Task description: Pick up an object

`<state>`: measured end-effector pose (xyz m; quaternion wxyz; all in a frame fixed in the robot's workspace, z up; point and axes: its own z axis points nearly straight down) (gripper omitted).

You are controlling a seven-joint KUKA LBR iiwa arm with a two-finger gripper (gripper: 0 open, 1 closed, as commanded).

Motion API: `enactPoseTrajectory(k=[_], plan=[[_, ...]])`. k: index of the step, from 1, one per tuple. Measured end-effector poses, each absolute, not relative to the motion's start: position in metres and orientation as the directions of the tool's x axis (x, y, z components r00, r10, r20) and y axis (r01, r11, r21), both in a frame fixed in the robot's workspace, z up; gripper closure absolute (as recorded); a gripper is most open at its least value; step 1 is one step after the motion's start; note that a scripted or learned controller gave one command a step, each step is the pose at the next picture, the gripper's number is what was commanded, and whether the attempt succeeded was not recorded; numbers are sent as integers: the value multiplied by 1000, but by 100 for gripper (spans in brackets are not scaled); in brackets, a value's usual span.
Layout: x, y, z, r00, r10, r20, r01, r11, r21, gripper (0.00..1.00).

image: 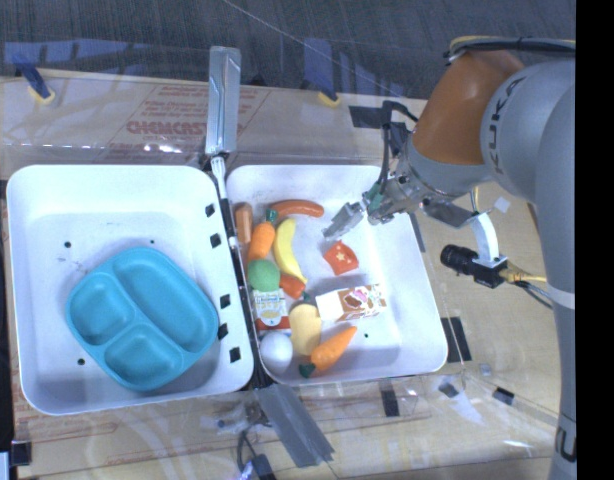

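Over right bin (412,298) | arm reaches from right, end effector (344,220) above strawberry (341,258) | grip state unclear

On my left the left bin (27,298) holds a blue tray (142,318) with three compartments, lying flat. A metal divider (223,103) stands between the bins, on the bench (107,103).
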<state>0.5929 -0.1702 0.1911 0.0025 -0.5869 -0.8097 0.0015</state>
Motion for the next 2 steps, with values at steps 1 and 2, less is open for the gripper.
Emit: enactPoseTrajectory(k=[1, 2], plan=[[570, -136, 165, -563, 827, 4, 827, 563, -4, 0], [574, -109, 90, -172, 985, 1, 985, 172, -4, 0]])
